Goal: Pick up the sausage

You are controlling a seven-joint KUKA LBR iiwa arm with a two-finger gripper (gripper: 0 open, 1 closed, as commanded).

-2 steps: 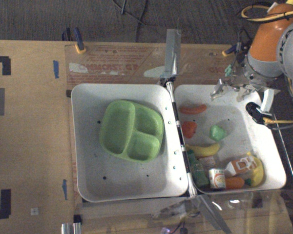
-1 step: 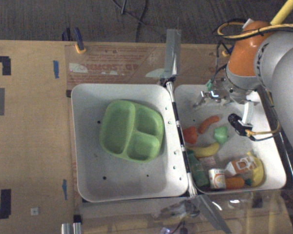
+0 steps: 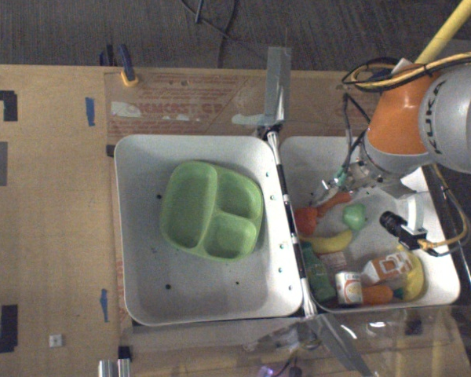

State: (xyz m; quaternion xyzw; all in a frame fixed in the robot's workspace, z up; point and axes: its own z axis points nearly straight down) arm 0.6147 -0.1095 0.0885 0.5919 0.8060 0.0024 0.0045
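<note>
Tan bench (image 3: 47, 234), two white bins (image 3: 196, 297) side by side, blue tape strips (image 3: 89, 111), black markings (image 3: 3, 104).

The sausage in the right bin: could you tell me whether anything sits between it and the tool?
Nothing visible does. The tool hangs right at the upper end of the sausage, whose top side is bare; a tomato and a green piece flank it.

Single fixed overhead view, slanted down over both bins (image 3: 133, 234)

A divided plate (image 3: 213, 210) lies in the left bin (image 3: 141, 289).
</note>
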